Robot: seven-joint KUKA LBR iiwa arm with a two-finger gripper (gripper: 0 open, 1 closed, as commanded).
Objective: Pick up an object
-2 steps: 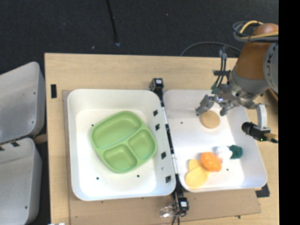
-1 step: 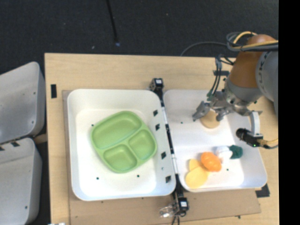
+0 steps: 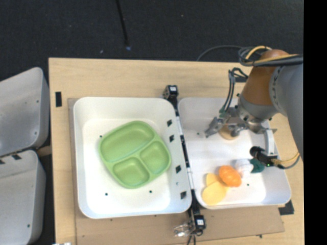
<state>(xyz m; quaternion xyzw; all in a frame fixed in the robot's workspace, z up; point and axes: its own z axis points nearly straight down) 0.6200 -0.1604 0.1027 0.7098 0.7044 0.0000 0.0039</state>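
Gripper (image 3: 228, 128) over right bin (image 3: 204, 147), state unclear; orange object (image 3: 230, 176) roundish, axis unclear.

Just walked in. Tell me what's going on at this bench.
A grey robot arm reaches in over the right bin, its claw low near the bin's far part, above a small tan object. Nothing is visibly lifted. An orange piece, two yellow pieces and a small white item lie near the bin's front. The left bin holds a green divided plate.

Green tray (image 3: 135, 153) smooth matt plastic; white bins (image 3: 82, 188) glossy plastic; bench (image 3: 122, 75) bare wood.
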